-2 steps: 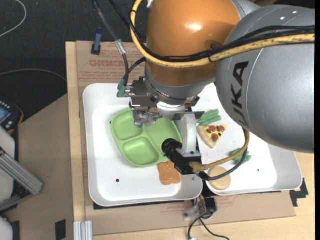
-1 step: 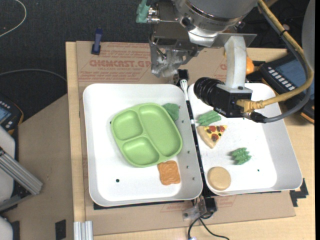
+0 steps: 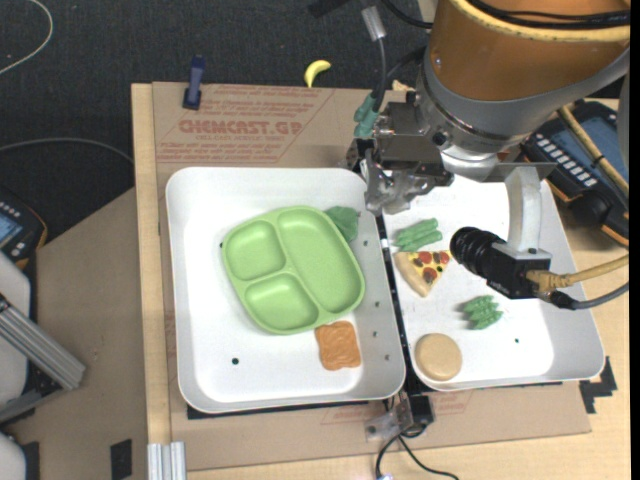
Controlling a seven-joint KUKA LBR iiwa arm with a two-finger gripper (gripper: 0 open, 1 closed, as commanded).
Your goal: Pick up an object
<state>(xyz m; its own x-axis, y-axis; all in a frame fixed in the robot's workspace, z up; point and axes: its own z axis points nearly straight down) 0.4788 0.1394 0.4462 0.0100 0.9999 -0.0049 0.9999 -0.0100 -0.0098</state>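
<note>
My gripper (image 3: 384,196) hangs over the inner edge of the right bin (image 3: 560,353), close to the divider between the bins. Just below it lie a green bean bunch (image 3: 417,234) and a pizza slice (image 3: 424,269). Further toward the front are a green leafy piece (image 3: 483,312) and a round tan bun (image 3: 438,356). In the left bin (image 3: 195,268) a green divided plate (image 3: 292,268) lies flat, with an orange waffle piece (image 3: 338,345) at its front edge and a green leafy piece (image 3: 345,218) by its back right corner. Nothing shows between the fingers.
A black cylinder on a white bracket (image 3: 492,258) hangs from the arm over the right bin's middle. The arm's grey and orange body (image 3: 520,58) covers the back of the right bin. A yellow banana toy (image 3: 317,70) and a blue clip (image 3: 193,83) lie behind the bins.
</note>
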